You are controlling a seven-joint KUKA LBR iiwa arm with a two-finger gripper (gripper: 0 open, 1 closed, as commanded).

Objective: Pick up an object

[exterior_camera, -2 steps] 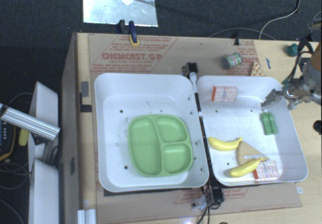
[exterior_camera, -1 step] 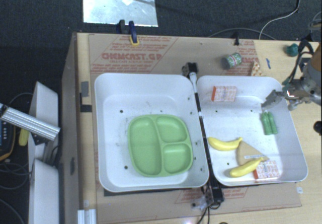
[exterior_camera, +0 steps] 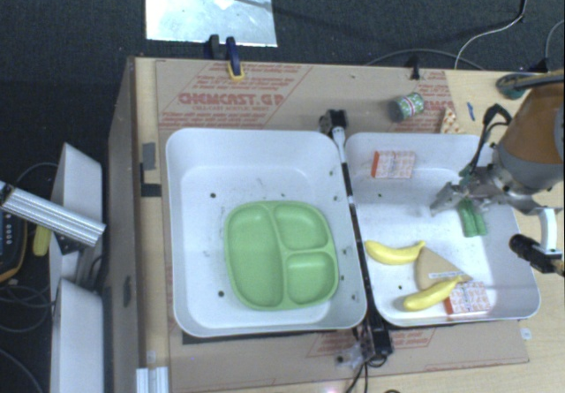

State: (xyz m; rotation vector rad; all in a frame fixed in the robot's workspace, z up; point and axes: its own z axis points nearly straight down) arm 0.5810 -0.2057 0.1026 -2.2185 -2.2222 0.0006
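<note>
- The gripper hovered over the right bin at the frame's right; whether it was open or closed could not be told.
- A green object lay just beside it.
- Two bananas lay lower in that bin.
- A green divided plate sat in the left bin.

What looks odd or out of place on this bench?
A roll of tape lies outside the bins, on the bench behind the right bin. The green plate sits slightly askew in the left bin. Nothing looks spilled or broken.
</note>
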